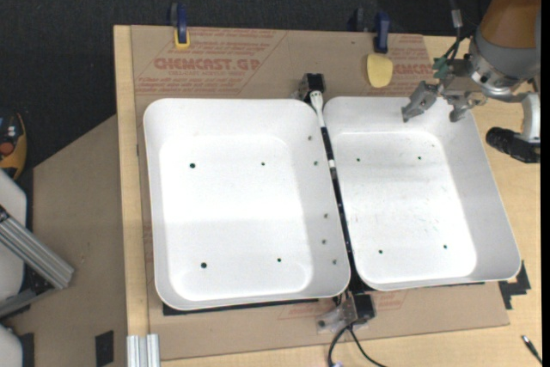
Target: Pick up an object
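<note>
Pale yellow object (pixel 379 70), small and rounded, lies on the brown cardboard sheet (pixel 258 56) that covers the tabletop. It sits just beyond the far rim of the right bin (pixel 481 219), outside both bins, directly below a blue clamp (pixel 381 30) that pins the sheet's far edge. A second blue clamp (pixel 180 23) with a yellow tip holds the same edge further left.

The arm (pixel 509 21) comes in from the right, its orange band above the grey wrist. Its jaws hang over the far right corner of the right bin, spread wide, with nothing between them. They are near the yellow object but clearly apart from it, off to its right.

The left bin (pixel 163 185) and the right bin stand side by side, touching along a dark seam, and each white floor shows a few small dark dots. A black fitting (pixel 313 85) sits at the far end of that seam, and a cable connector (pixel 354 309) at its near end.
</note>
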Robot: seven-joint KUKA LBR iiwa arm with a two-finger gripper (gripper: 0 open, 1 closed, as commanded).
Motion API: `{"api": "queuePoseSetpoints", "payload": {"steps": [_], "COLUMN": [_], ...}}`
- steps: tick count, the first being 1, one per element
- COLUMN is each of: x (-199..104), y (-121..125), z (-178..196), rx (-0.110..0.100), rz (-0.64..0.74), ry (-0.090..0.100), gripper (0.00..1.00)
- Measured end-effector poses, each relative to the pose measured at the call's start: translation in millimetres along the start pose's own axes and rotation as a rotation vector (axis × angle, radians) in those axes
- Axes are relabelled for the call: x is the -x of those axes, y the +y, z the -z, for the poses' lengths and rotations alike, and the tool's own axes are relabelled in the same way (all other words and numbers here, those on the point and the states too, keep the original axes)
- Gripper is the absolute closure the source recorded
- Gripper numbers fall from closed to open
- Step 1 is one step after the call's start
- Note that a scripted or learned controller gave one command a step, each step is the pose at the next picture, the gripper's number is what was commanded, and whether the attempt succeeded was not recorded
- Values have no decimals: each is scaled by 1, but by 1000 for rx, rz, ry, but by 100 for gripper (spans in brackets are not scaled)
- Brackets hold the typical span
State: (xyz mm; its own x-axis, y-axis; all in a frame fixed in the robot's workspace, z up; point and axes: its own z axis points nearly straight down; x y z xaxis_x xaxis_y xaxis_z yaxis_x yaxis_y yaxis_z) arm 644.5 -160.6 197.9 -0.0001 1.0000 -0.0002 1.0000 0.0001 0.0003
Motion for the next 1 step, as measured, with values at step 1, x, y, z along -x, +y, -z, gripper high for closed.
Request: {"api": "queuePoseSetpoints", "payload": {"steps": [1], "x": [-72], "y": [-40], "z": [-70], "rx": [-10], "rz": [5], "ry": [5], "gripper": [0]}}
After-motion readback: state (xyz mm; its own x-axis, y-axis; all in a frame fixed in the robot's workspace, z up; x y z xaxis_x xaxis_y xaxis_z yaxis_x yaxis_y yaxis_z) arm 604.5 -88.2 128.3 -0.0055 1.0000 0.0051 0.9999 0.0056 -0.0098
